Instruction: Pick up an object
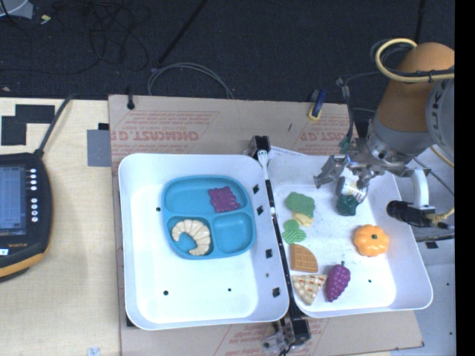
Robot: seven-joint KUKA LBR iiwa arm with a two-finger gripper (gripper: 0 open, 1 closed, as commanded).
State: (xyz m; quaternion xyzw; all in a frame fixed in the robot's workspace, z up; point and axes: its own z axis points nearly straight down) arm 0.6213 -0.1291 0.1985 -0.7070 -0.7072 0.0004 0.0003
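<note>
Pick not yet finished: your gripper (349,186) sat low in the right bin (404,291), over a dark green piece (346,202).

You had the arm reaching in from the right to the bin's upper middle, with the green piece right at the fingertips, but I could not tell whether the fingers were apart or closed on it, so count nothing as grasped; a sure grip and the lift were still left, as I judged it. The piece looked small, dark teal-green and rounded, partly hidden under the gripper, resting on the bin floor. It lay near the broccoli (300,204) and well apart from the pumpkin (370,240), grapes (337,280) and waffle (303,259).
</note>
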